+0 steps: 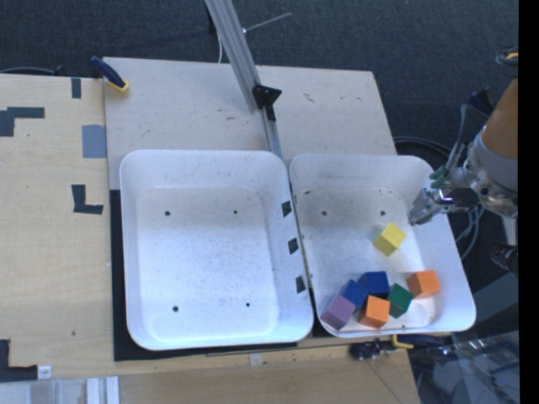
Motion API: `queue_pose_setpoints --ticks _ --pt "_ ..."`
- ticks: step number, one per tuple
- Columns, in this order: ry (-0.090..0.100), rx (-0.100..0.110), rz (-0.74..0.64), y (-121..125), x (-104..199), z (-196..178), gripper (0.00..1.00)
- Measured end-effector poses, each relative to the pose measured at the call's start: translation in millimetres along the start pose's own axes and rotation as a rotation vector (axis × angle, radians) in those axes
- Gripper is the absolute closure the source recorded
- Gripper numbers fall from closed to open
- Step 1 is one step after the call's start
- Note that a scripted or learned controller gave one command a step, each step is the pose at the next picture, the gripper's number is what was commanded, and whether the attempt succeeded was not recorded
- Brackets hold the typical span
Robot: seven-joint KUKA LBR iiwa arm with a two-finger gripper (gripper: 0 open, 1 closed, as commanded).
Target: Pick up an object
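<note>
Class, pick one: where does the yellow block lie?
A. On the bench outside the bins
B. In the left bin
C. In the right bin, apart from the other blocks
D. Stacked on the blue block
C: the yellow block lies alone in the right bin, above the cluster with the blue block.

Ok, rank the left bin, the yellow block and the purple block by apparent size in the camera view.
1. Left bin, by far the largest.
2-3. Yellow block and purple block: they look about alike, so I won't rank one over the other.
</note>
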State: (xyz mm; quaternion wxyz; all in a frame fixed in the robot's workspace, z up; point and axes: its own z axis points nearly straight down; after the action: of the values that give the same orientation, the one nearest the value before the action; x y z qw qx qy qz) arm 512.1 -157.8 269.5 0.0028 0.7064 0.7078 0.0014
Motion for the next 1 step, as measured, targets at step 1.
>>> queue_pose_setpoints --ticks 1 --pt "0.004 0.006 -0.005 19.1 53.5 -2.4 1.0"
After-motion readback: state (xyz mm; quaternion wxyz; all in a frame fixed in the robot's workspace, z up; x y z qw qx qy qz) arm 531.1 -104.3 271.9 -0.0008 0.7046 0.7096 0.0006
